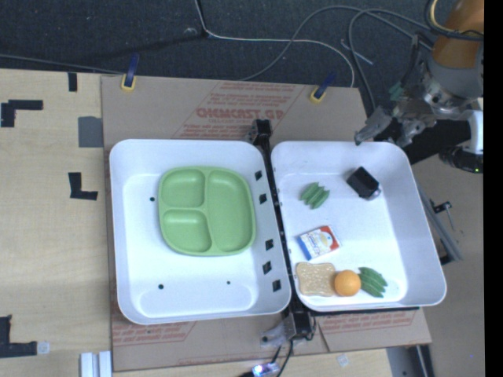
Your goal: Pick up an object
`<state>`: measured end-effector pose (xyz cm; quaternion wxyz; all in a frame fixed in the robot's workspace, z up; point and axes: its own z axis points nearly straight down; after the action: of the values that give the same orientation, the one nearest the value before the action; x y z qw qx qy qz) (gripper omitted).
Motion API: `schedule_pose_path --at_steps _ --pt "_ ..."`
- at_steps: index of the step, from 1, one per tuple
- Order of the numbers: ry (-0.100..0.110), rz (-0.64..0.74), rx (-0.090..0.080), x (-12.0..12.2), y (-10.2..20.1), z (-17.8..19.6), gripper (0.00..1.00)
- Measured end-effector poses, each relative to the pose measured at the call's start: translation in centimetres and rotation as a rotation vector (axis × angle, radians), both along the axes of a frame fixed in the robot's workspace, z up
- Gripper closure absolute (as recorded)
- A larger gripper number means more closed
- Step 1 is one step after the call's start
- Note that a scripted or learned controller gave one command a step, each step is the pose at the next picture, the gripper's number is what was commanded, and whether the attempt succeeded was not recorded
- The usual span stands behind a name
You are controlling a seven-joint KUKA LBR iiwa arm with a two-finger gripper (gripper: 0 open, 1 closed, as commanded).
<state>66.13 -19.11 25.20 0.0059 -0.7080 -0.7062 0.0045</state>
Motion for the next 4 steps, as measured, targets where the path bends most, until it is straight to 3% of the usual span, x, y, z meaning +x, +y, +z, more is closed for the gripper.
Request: schedule_pose_path --at_steps 1,3,4 --pt "-0.013 0.004 -0.002 0.2 0.1 1.0 0.00" --pt "-0.010 0.004 -0.003 -1.2 0.8 -10.8 0.00" --pt "-0.026 0.004 -0.014 -0.9 0.4 -15.3 0.00"
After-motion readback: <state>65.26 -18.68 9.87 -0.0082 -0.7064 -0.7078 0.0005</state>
